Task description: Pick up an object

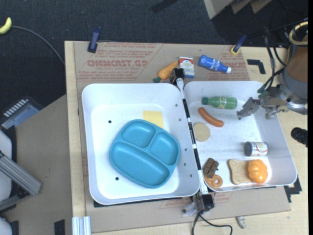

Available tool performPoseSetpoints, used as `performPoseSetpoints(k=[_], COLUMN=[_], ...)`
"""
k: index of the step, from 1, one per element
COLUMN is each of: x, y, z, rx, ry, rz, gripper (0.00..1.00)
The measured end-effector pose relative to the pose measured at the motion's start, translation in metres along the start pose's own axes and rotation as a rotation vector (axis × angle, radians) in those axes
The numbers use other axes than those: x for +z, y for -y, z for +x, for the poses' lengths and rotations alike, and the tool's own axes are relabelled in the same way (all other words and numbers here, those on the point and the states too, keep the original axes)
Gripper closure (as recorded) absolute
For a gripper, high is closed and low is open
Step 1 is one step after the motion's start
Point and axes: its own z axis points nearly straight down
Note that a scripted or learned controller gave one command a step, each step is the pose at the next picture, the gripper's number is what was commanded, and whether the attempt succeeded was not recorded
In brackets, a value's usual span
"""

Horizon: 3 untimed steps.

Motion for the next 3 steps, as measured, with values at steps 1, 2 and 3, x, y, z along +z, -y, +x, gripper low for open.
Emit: performPoseSetpoints(k=[1, 2, 3], x=[0.078, 0.118, 0.122], y=[0.015, 0.05, -0.088], z=[-0.058, -0.02, -0.052], rx=[0.001, 0.0, -0.005], ry=[0.0, -0.001, -0.011], rz=[0.002, 0.002, 0.006], gripper=[0.0, 0.0, 0.0])
